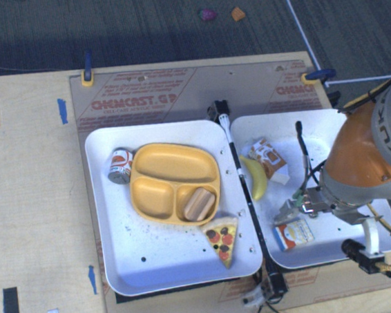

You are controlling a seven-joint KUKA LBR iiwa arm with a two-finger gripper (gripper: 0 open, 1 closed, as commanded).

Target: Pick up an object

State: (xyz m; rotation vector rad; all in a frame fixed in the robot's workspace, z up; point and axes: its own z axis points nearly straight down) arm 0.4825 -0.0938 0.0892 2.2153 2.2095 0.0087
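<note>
Counting one banana (pixel 256 178), one pizza slice (pixel 224 241), two bins (pixel 116 265).

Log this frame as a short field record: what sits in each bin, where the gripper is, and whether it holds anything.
left bin: yellow divided plate with a hot dog in one compartment; can on its side by the plate; pizza slice
right bin: banana; snack packet; small carton
gripper: low in the right bin, just above the small carton
held object: none seen between the fingers
</note>
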